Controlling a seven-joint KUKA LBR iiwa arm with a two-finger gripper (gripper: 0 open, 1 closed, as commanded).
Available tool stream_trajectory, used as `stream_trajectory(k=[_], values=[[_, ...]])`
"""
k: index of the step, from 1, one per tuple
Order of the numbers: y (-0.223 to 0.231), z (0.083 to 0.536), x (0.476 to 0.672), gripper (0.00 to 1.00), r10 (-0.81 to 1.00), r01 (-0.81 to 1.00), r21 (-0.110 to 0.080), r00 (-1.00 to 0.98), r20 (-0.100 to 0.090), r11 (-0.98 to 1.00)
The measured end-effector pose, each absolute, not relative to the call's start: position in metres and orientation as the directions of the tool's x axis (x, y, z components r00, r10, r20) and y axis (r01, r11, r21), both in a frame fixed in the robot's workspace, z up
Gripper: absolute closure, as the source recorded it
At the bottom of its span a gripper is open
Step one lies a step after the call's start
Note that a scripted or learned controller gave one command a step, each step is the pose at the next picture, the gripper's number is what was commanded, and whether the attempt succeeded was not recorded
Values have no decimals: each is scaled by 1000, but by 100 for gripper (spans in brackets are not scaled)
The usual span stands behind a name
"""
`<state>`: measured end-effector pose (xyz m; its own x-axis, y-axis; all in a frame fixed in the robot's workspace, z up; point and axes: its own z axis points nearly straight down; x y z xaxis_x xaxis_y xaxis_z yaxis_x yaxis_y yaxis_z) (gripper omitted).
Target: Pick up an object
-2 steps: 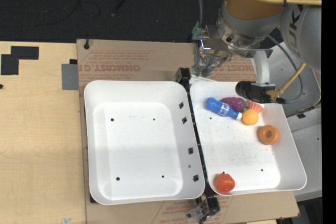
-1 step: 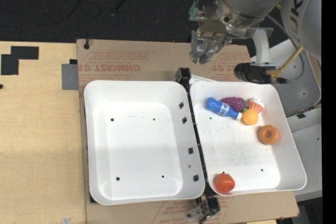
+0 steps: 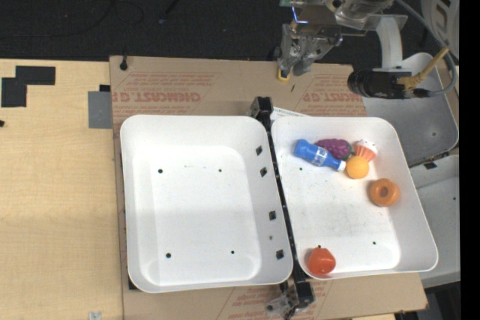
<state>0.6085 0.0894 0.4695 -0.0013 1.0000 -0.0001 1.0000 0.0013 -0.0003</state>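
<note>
The orange ring (image 3: pixel 384 192), alone at the right bin's (image 3: pixel 409 255) right side, looks the easiest grab; gripper (image 3: pixel 296 64) hovers far off, its opening I cannot tell.

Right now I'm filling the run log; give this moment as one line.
gripper: raised behind bins, no object seen in it | right bin: blue bottle, purple toy, orange ball, doughnut, tomato | pick: not yet done

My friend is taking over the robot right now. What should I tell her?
Gripper: raised above the cardboard behind the bins, nothing visible between its fingers.
Right bin: blue bottle, purple toy, orange ball and a small orange-and-white toy bunched near the back; brown ring by the right side; red tomato at the front left corner.
Done: nothing picked yet.
Left: lower onto one object and grab it.
</note>
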Motion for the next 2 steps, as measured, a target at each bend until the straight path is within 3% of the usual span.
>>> stream_trajectory(k=[1, 2], values=[[112, 504, 603, 100, 1000, 1000, -1, -1, -1, 1], [125, 539, 582, 100, 1000, 1000, -2, -1, -1, 1]])
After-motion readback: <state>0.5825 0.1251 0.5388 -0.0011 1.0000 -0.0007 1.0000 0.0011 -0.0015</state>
